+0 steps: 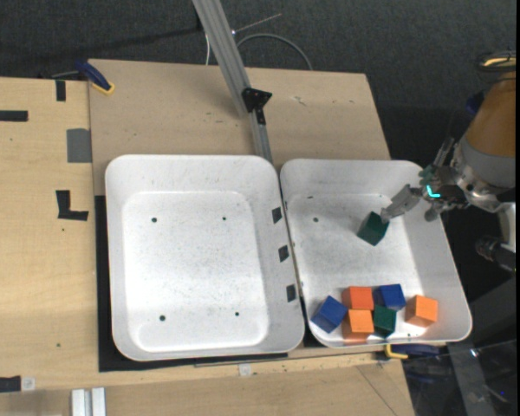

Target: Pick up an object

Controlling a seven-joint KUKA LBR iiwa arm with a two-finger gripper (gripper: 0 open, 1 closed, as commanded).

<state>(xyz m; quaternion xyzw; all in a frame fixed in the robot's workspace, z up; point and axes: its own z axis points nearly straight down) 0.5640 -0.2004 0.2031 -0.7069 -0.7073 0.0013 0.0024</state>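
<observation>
No labels legible; claw (pixel 386 212) touching green block (pixel 373 229).

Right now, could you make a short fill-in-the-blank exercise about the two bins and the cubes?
1. The cubes lie in the ____ bin.
2. The cube at the gripper is dark ____.
3. The cluster sits along that bin's ____ edge.
4. The cluster holds ____ orange cubes.

Missing words: right; green; near; three

Robot test lab bench.
Two shallow white plastic bins (pixel 195 173) sat on a taped plywood benchtop (pixel 156 102); behind them rose a slanted aluminium camera pole (pixel 230 46).
</observation>
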